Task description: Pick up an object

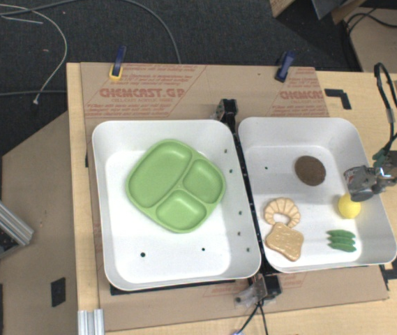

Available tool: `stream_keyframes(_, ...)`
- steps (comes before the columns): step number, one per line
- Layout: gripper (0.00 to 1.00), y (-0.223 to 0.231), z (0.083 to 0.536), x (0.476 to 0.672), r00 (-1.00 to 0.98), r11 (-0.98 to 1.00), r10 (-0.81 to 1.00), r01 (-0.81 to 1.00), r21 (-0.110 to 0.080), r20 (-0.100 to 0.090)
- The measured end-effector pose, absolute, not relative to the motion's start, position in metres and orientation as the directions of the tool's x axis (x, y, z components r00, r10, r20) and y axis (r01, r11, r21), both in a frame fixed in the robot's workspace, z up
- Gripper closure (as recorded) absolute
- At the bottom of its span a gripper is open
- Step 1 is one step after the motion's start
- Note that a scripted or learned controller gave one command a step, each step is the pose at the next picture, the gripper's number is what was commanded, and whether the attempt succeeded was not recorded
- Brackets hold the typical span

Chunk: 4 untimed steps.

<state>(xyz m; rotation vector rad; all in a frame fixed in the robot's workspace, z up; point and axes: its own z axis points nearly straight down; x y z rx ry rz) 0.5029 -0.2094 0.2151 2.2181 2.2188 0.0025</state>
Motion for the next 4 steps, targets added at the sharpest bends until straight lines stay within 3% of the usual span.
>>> stream_keyframes(1,1.0,-0.205,0.272,0.512,-0.002,0.002,1.0,1.0,0.004,-0.002)
stream_keyframes(3,1.0,-0.1,0.262,0.525,-0.001,0.001,1.0,1.0,-0.002,0.001)
stream_keyframes(4,1.0,-0.052,0.247,0.544,-0.003,0.003,1.0,1.0,-0.003,0.001)
